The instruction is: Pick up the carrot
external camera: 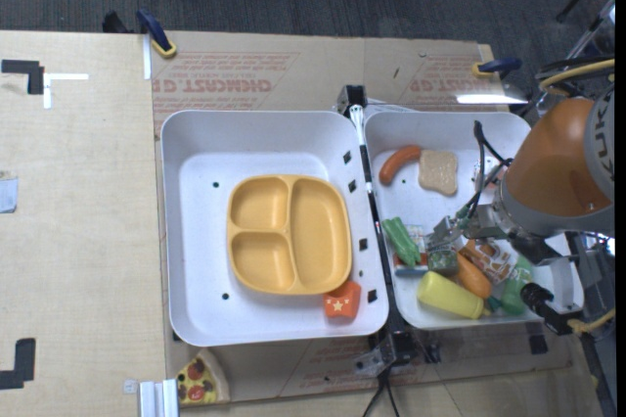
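Carrot (pixel 473 277) lying in the right bin (pixel 509 125), near its front edge, just right of the yellow piece (pixel 450 296) and beside a green one (pixel 509 300). Gripper (pixel 452 234) low over the clutter, just left of and behind the carrot; opening impossible to tell. Sausage (pixel 399 162) and bread slice (pixel 438 172) toward the far side. Yellow divided plate (pixel 290 235) in the left bin (pixel 186 209), red block (pixel 342 302) at its near right corner.

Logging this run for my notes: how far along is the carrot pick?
Done: the arm has reached over the right bin. In hand: the gripper hovers near the carrot. Left: grasping and lifting; the carrot lies among the toys beside the yellow piece.
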You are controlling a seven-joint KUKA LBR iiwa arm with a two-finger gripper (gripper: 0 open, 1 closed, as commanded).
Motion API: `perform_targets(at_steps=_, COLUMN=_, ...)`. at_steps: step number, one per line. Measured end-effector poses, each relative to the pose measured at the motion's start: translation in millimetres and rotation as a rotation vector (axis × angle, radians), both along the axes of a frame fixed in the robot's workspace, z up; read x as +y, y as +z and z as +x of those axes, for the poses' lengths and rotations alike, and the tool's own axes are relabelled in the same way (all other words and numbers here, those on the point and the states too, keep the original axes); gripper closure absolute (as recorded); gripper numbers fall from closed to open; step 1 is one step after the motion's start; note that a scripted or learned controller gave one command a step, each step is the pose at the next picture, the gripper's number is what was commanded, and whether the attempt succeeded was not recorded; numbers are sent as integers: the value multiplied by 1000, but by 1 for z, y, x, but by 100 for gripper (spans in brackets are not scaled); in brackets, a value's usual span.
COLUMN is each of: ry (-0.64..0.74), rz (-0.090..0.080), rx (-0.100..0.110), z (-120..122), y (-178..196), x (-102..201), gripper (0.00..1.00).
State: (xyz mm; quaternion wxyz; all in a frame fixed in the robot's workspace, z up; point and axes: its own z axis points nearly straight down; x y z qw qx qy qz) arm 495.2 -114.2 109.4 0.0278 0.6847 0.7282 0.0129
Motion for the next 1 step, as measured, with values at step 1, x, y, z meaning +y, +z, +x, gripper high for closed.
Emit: perform_targets(at_steps=1, ry=203, rz=6, rx=14, z=-1, y=-2, x=-26, gripper=0)
